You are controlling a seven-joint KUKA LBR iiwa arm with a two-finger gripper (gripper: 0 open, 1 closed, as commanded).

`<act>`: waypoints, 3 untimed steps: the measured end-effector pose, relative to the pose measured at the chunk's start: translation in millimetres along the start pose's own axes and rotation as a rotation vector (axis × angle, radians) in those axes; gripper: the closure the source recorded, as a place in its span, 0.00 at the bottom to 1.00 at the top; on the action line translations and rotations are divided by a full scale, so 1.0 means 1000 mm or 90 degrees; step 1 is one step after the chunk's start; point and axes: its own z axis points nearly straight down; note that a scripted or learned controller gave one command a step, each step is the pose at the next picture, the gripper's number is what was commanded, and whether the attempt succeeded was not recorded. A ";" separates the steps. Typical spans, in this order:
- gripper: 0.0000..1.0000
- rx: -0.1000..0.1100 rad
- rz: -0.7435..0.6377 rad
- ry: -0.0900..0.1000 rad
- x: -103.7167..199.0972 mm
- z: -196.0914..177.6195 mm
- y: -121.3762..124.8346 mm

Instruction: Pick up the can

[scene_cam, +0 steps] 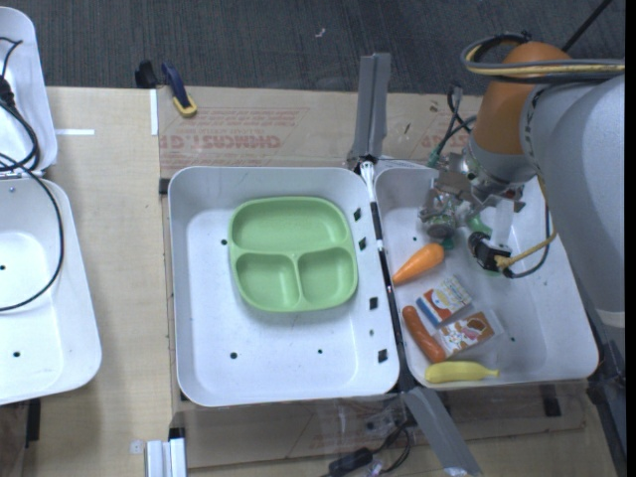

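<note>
My gripper [443, 210] is low in the far part of the right bin [556, 356], hanging from the grey arm with the orange band. A small dark, rounded object [437, 232], possibly the can, sits directly beneath it and is mostly hidden by it. A bit of green [479, 225] shows just to the right of the gripper. I cannot tell whether the dark object is held.
The right bin also holds an orange carrot [419, 261], a red sausage [423, 334], a small printed box [455, 318] and a yellow banana [461, 372]. A green divided plate [293, 253] lies in the left bin [199, 346]. A black cable loop [502, 256] hangs beside the wrist.
</note>
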 end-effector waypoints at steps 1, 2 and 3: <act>1.00 -0.001 0.186 0.000 0.009 -0.134 -0.034; 1.00 0.000 0.235 0.001 -0.028 -0.146 -0.055; 1.00 0.004 0.234 -0.002 -0.029 -0.151 -0.054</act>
